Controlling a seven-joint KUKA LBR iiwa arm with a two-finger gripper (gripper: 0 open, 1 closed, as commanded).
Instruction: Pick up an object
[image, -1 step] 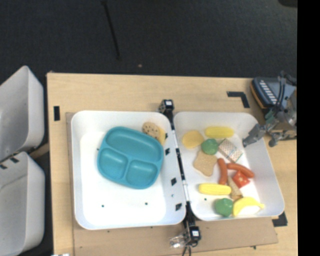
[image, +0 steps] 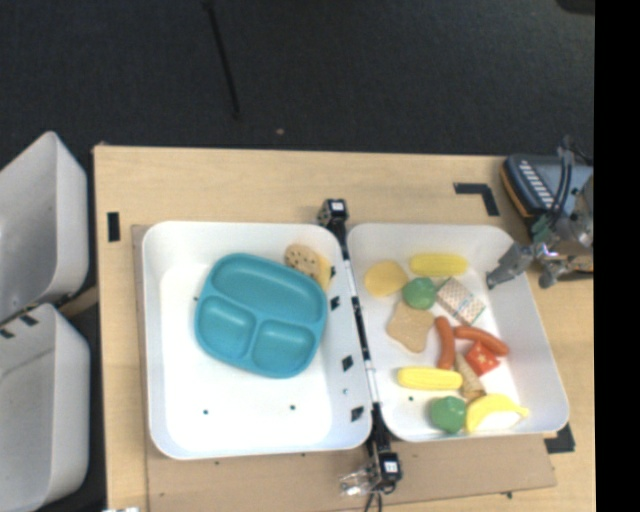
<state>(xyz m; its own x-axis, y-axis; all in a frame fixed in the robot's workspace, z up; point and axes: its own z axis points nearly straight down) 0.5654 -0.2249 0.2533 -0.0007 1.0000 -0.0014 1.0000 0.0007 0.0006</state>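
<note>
Light wooden bench (image: 120, 190) under 2 shallow white bins: the left bin (image: 170, 400) holds a teal divided plastic plate (image: 262, 315), the right bin (image: 530, 350) a heap of toy food. Just right of that bin's upper right rim hangs the grey gripper (image: 505, 268); whether it is apart or together I cannot tell. Nearest it lies the yellow toy corn cob (image: 438, 264), slightly left, untouched.

You look down on a light wooden bench (image: 300, 180), dark carpeted floor (image: 300, 70) beyond its far edge, a thin dark cable (image: 225, 65) trailing across that floor, two white moulded shapes (image: 35, 290) just left of the bench, even overhead light.
</note>
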